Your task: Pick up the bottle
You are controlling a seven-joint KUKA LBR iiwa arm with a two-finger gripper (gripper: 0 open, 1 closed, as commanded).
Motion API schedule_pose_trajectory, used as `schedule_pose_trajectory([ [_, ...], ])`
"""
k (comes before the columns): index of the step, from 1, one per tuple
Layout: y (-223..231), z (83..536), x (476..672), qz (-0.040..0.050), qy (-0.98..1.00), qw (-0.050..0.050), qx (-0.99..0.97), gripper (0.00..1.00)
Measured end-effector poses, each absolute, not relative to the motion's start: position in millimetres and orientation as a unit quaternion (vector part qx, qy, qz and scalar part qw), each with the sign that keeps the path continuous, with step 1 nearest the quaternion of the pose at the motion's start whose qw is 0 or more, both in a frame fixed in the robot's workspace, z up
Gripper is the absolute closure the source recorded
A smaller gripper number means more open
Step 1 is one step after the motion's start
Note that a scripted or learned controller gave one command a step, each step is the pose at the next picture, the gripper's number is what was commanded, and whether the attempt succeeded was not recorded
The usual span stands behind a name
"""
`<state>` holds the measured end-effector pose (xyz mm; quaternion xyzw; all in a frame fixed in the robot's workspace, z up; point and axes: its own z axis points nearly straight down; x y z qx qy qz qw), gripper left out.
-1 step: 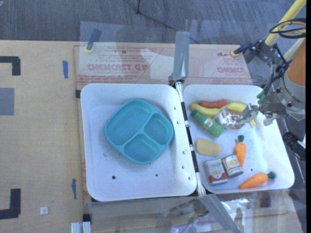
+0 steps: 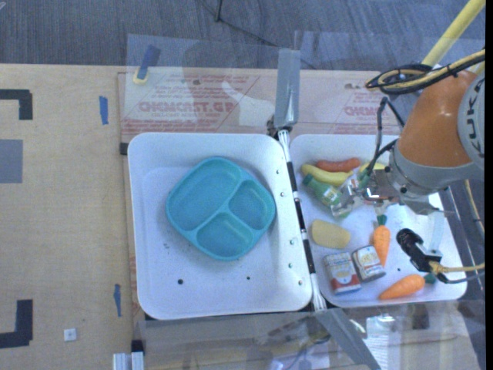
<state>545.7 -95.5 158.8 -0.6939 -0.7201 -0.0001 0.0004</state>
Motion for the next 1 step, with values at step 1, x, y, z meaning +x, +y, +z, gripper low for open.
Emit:
schedule_pose_trajectory([
  [1,-95.6,90.1,573.1,-0.0037,-0.835,-0.005,-0.551,0.00],
])
